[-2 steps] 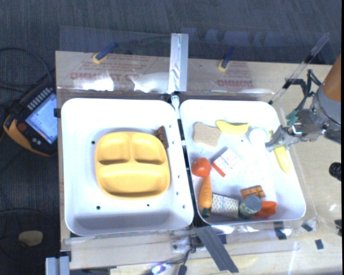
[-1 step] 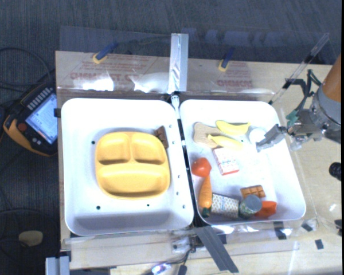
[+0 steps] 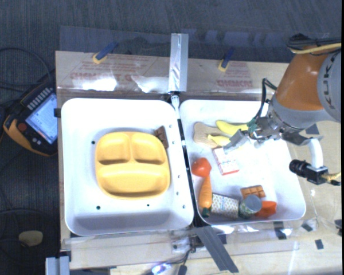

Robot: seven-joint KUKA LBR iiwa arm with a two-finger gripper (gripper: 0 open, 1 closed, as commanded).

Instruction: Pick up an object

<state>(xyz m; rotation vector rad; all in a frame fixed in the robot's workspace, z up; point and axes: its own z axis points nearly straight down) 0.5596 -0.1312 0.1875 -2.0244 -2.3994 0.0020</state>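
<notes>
Gripper (image 3: pixel 239 140): jaw state cannot be told at this angle. A yellow banana (image 3: pixel 228 126) lies just beyond the tip, a white card (image 3: pixel 226 161) just below. Recommend centring over the banana before closing.

The arm (image 3: pixel 309 90) is a chunky rounded thing, big orange band up top and smooth grey below it, part of the dark KUKA lettering on the grey shell at the right. A thin black cable (image 3: pixel 265 93) loops beside it, and the wrist end is darker metal.
</notes>
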